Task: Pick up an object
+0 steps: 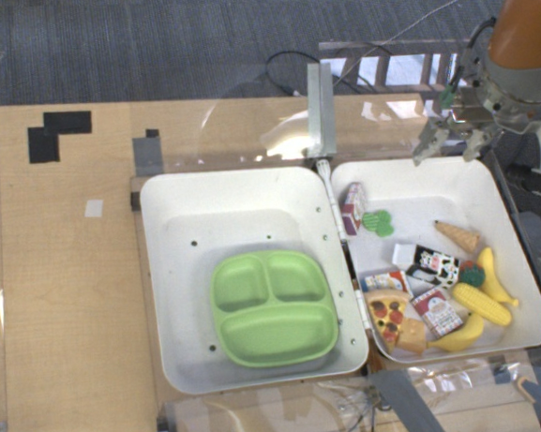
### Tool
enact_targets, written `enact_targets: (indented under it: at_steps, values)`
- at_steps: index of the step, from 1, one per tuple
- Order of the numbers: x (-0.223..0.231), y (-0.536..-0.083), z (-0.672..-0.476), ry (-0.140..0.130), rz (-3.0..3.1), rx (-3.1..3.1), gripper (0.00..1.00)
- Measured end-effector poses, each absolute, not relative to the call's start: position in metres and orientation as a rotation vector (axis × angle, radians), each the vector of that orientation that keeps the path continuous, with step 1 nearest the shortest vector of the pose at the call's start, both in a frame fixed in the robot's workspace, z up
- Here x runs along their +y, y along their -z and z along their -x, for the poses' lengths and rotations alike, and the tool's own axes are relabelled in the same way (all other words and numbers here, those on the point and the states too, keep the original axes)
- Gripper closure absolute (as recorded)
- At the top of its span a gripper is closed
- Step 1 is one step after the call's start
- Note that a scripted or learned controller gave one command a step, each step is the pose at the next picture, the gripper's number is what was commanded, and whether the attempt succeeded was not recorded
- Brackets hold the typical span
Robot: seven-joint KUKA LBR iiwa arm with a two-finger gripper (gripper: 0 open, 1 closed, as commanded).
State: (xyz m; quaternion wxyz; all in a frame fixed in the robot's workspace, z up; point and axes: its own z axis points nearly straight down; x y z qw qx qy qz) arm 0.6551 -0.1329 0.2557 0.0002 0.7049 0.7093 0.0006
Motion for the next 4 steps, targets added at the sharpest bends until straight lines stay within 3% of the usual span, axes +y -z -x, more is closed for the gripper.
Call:
enact_targets:
  at_steps: [1,2,3,4]
  values:
    - [-0.142,-0.127,-0.624,0.001,-2.201,2.244,0.0]
    - [-0.15,-0.089,-0.567,-0.015,-2.068,2.35,0.0]
    - [-0.192,-0.089,-0.628,-0.024,-2.076,2.368,0.0]
    - [-0.18,-0.089,-0.544,-0.015,-2.062,2.357,0.0]
